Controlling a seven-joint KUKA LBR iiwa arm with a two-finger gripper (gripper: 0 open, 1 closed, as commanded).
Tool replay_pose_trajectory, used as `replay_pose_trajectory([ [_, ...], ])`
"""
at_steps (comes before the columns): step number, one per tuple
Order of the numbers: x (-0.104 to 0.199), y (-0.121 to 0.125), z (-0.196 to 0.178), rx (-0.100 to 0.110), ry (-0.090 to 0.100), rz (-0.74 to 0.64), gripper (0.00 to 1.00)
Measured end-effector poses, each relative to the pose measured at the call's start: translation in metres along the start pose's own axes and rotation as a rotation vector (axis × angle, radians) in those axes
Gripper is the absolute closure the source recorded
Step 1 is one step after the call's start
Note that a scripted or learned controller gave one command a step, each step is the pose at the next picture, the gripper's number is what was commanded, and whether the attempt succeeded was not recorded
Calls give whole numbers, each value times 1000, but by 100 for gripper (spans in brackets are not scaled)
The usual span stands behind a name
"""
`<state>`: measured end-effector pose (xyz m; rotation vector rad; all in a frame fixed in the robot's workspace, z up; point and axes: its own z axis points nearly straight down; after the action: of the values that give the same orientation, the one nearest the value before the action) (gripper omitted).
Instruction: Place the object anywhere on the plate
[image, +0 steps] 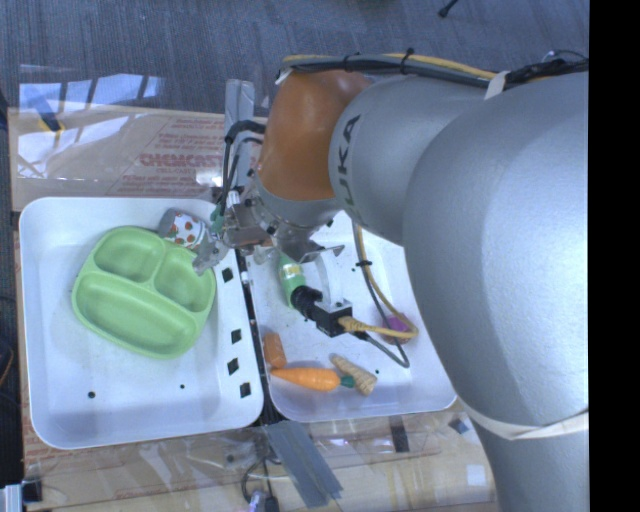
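Even, bright lighting overall; glare is seen on plastic sheeting (70, 110) above the left bin (50, 400), edges slightly soft.

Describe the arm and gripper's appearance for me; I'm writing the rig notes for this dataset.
The arm is a bulky, rounded, light grey KUKA body with dark lettering on its side. An orange band wraps it above the wrist. Black and yellow cables run along its top, strapped with ties. The gripper is a small metallic grey and black assembly with dark wires at the wrist.

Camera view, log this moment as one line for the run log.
end effector: over left bin's back edge | small spotted object: at its tip, beside green plate | grasp: unclear | carrot: right bin
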<state>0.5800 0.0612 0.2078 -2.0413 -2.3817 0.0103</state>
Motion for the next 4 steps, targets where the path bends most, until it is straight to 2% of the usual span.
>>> replay_pose_trajectory([
  [4,0,0,0,0,0,0,0],
])
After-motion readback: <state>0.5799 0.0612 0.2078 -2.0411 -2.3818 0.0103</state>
